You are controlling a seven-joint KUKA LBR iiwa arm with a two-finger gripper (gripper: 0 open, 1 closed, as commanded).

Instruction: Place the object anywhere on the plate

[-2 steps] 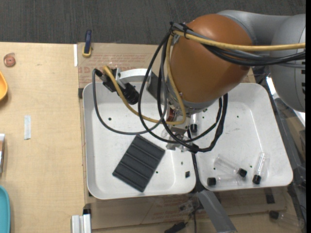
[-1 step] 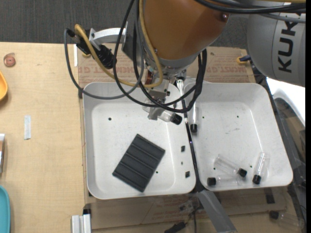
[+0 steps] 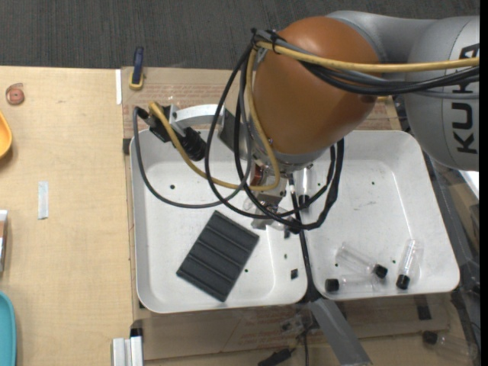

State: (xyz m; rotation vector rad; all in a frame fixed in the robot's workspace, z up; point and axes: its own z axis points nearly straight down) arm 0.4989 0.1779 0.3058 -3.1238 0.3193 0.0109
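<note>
Two shallow white bins sit side by side on the surface (image 3: 61, 166). In the left bin (image 3: 152, 280) a dark ribbed rectangular slab (image 3: 219, 255) lies flat and tilted, near the front wall, with bare floor to its left and behind it. The arm's orange wrist (image 3: 313, 82) hangs over the seam between the bins, and the claw (image 3: 276, 204) below it sits just behind the slab's upper right corner; whether it is spread or pressed together cannot be told. Black cables (image 3: 191, 197) loop across the left bin's rear half. In the right bin (image 3: 427, 174), clear tubes with black caps (image 3: 374, 265) lie along the front edge, leaving its back open.
</note>
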